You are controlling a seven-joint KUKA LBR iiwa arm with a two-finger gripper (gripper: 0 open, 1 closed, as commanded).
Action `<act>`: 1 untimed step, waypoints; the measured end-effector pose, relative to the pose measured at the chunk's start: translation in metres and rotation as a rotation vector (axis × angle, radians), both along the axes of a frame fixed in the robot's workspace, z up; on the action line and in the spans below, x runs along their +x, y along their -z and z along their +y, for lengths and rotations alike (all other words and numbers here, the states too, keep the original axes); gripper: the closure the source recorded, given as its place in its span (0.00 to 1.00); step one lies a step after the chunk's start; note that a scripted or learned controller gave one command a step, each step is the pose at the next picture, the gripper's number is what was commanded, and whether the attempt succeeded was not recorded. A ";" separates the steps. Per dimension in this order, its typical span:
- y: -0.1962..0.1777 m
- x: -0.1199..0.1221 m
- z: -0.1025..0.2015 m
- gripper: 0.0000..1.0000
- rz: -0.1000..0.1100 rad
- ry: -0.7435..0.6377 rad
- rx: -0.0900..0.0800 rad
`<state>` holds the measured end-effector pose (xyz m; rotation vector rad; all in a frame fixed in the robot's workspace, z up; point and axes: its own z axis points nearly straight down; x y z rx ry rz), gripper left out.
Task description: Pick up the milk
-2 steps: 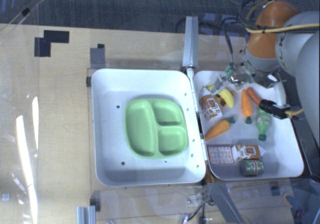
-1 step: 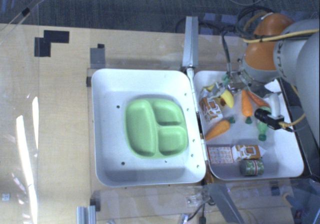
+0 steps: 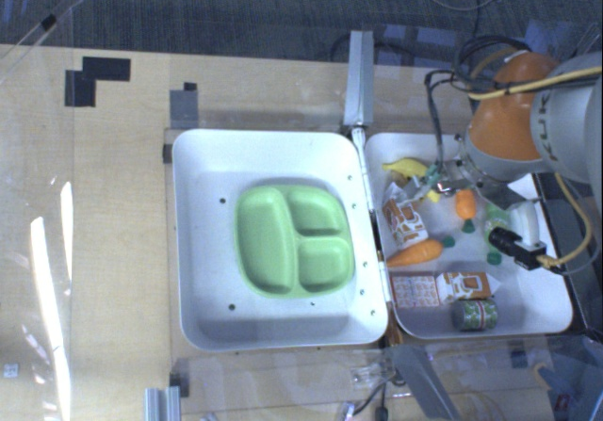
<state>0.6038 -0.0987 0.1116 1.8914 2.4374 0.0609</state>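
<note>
The arm hangs over the upper part of the right bin [image 3: 558, 311], its hand [image 3: 443, 179] low among the clutter near a banana [image 3: 407, 167], and how it is set, or whether it has anything, cannot be told. The milk [image 3: 405, 220], a small carton, lies just left of the hand beside a carrot [image 3: 415, 253]. This looks like the approach: next the hand must centre over the carton, clear of its neighbours.

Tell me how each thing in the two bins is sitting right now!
Green tray: flat in the left bin, right way up.
Milk carton: lying on its side in the right bin.
Carrot: lying flat, touching the milk carton.
Banana: lying at the bin's far edge.
Flat box: lying down.
Can: on its side.
</note>
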 end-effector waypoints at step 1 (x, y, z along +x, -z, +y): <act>0.000 -0.024 0.007 0.00 -0.005 0.144 0.005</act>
